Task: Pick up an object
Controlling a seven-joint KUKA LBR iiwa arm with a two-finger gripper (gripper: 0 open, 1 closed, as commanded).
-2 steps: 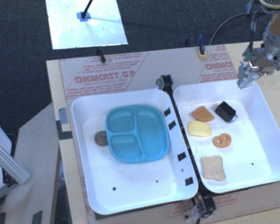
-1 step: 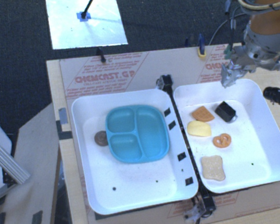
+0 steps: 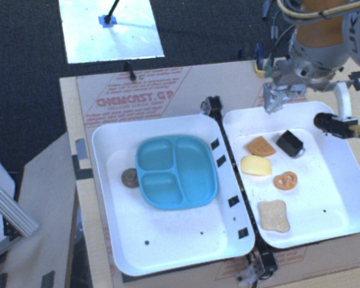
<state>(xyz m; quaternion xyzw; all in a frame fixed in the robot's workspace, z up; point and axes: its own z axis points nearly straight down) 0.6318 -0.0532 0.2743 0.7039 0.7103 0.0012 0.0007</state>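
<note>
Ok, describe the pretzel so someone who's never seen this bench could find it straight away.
Look in the right bin, among the small food pieces clustered near its middle. The pretzel lies just below the yellow piece and above the toast slice. It is the only orange, knot-shaped piece with holes through it.

The two shallow white plastic bins [image 3: 181, 252] are looking smooth and faintly glossy. The blue sectioned plastic tray [image 3: 174, 172] is showing a soft sheen. The pale wooden desk [image 3: 48, 190] is appearing matt, and the square metal sheet [image 3: 110, 24] is gleaming.
</note>
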